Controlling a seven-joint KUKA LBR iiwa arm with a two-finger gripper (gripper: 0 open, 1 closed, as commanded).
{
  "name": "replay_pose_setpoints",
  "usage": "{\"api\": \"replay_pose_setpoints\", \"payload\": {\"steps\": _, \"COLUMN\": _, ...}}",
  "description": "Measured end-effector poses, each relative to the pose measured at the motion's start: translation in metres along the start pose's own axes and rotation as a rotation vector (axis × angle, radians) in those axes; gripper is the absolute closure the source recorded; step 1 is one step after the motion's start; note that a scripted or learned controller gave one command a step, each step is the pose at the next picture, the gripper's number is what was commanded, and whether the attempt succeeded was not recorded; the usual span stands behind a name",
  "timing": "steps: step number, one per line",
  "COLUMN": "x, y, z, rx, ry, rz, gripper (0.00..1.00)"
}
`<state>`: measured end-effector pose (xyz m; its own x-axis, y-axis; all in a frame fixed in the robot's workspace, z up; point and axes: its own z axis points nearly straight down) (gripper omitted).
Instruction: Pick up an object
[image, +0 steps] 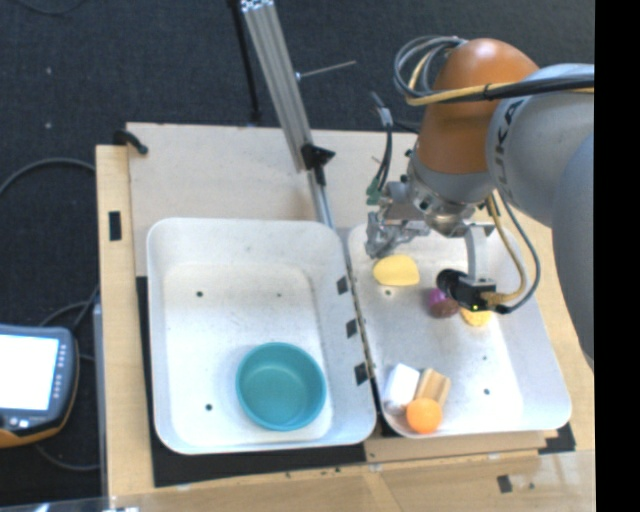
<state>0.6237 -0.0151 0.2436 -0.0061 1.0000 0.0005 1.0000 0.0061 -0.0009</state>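
The gripper (385, 245) hangs just above the yellow object (396, 270) in the right bin (520, 400), apparently approaching a grasp; finger state cannot be told, and next it must descend squarely.

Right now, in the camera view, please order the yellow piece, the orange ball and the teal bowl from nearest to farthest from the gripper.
1. Yellow piece: right bin, just below the gripper.
2. Orange ball: near corner of the right bin.
3. Teal bowl: left bin, across the divider.
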Motion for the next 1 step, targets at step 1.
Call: {"api": "replay_pose_setpoints", "payload": {"steps": 1, "x": 0.0546, "y": -0.0205, "z": 0.0049, "rx": 0.000, "ry": 0.001, "rz": -0.001, "gripper": 1.00}}
